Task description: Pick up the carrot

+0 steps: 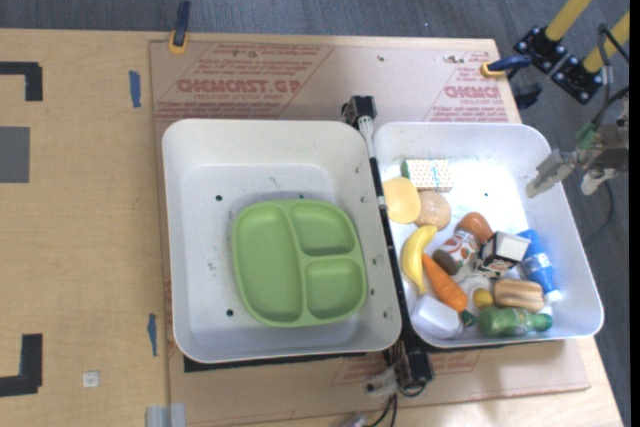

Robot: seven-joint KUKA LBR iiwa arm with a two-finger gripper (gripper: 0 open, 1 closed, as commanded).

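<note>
The carrot (pixel 445 283) is orange and lies slantwise in the lower middle of the right bin (pixel 575 250). It sits between a yellow banana (pixel 413 253) on its left and a brown-and-white item (pixel 462 250) above it. My gripper (pixel 572 177) hovers over the right bin's upper right rim, well up and to the right of the carrot. It is open, with nothing between its grey fingers (pixel 545 175).
The right bin also holds a yellow round piece (pixel 403 201), a cracker box (pixel 432 174), a blue bottle (pixel 538 267), a bread roll (pixel 518 293), a green vegetable (pixel 512 321) and a white cup (pixel 437 317). A green divided plate (pixel 298 260) lies in the left bin (pixel 200 205).
</note>
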